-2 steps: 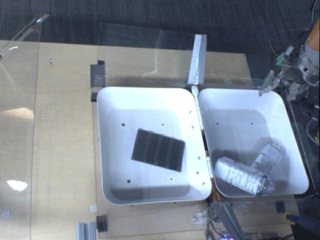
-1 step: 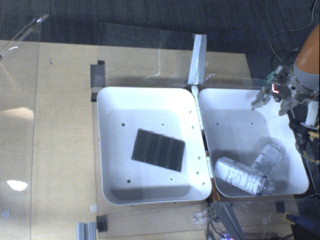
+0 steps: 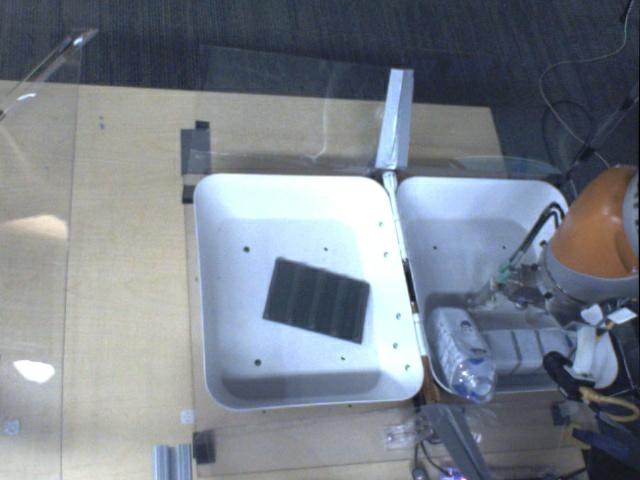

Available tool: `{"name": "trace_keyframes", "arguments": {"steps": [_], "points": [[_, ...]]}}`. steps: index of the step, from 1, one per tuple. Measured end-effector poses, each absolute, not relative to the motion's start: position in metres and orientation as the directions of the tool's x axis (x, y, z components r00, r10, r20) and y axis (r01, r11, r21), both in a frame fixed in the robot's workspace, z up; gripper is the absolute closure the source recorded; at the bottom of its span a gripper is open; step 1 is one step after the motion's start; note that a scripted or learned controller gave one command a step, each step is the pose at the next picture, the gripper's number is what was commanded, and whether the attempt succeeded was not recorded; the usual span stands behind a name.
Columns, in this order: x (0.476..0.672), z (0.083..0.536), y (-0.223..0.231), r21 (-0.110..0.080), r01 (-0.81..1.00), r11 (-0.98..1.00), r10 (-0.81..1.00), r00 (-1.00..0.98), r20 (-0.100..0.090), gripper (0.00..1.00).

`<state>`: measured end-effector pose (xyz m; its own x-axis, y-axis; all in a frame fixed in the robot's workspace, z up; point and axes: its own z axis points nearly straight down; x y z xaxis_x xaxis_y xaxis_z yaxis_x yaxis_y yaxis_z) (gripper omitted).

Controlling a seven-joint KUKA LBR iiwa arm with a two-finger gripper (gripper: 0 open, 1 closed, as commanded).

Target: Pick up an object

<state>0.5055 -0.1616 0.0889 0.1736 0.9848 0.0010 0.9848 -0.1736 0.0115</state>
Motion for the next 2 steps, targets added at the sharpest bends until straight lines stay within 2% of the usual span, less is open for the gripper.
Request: {"name": "trace_keyframes", "arguments": {"steps": [1,2], "points": [[0.5088,0.1013,-0.1606,0.02,0.985,-0.172,0.985,0.172,0.002,1.0],[0.5086,0.1012,-0.1606,0.02,0.985,-0.172,0.985,0.172,0.002,0.0]]}}
